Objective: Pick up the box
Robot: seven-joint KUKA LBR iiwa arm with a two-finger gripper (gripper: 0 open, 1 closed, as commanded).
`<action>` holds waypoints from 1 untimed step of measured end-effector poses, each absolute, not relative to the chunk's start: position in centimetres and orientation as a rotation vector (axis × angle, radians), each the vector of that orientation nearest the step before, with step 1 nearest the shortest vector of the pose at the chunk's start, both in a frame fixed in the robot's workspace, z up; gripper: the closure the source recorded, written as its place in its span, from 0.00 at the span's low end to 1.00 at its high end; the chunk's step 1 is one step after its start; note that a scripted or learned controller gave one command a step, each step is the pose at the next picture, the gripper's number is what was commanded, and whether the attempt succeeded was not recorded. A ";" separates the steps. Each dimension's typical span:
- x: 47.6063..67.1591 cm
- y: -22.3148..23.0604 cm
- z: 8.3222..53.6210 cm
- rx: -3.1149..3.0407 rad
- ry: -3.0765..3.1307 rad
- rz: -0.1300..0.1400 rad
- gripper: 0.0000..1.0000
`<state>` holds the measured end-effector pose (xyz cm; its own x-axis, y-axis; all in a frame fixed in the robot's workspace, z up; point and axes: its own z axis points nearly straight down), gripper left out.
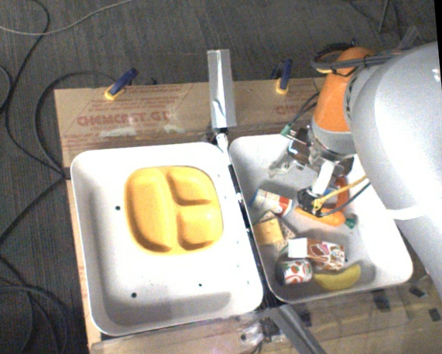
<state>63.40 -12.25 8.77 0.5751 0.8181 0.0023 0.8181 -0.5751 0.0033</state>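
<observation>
1. The brown box (268, 231) lies in the right bin (392, 261), left of and beyond the banana (338, 278), near the bin's left wall.
2. The arm (403, 131) hangs beyond the banana, over the bin's far half.
3. Jaws: open or closed cannot be told.
</observation>
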 end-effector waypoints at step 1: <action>63.4 -12.3 9.8 2.780 1.447 0.000 1.00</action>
